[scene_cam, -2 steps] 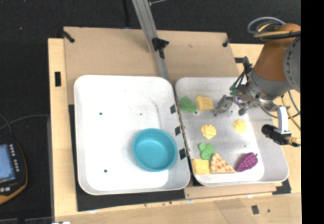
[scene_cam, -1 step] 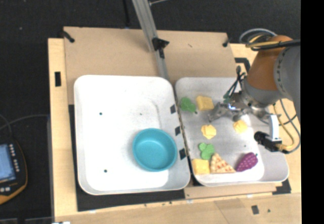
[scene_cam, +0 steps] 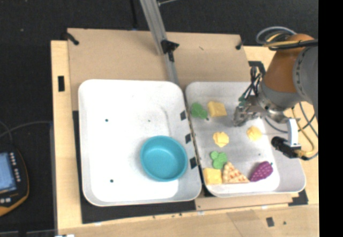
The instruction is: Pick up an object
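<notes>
Toy foods (scene_cam: pixel 220 139) — scattered, right bin (scene_cam: pixel 292 183)

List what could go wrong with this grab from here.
The gripper sits on bare bin floor between the yellow pieces, so it may close on nothing. The toys near the front wall, purple grapes and waffle slice, lie crowded; a grab there could catch a neighbour.
</notes>
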{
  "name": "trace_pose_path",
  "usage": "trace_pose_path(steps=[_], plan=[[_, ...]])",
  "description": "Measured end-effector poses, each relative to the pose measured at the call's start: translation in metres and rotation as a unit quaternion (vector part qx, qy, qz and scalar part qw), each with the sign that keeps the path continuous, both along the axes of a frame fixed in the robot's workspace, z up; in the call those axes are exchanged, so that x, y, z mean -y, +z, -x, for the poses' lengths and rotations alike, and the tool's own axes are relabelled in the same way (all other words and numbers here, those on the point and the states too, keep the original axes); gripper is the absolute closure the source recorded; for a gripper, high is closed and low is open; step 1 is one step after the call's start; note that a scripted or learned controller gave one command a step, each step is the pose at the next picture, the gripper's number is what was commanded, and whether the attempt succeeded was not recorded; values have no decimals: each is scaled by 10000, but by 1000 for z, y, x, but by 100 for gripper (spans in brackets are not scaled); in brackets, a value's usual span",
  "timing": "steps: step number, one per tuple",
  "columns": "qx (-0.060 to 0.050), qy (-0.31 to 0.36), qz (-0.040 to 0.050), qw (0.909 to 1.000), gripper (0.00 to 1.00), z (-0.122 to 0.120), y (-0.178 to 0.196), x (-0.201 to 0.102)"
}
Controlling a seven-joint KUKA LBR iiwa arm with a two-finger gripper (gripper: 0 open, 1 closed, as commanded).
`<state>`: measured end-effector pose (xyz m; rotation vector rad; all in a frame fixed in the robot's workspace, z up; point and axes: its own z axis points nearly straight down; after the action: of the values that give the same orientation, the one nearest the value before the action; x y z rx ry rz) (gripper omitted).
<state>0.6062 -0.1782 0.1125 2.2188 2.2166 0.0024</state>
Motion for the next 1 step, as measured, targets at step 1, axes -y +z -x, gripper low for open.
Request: trace_pose_path(steps=[1], plan=[[-6, -5, -4, 10000, 100, 1, 42, 3]])
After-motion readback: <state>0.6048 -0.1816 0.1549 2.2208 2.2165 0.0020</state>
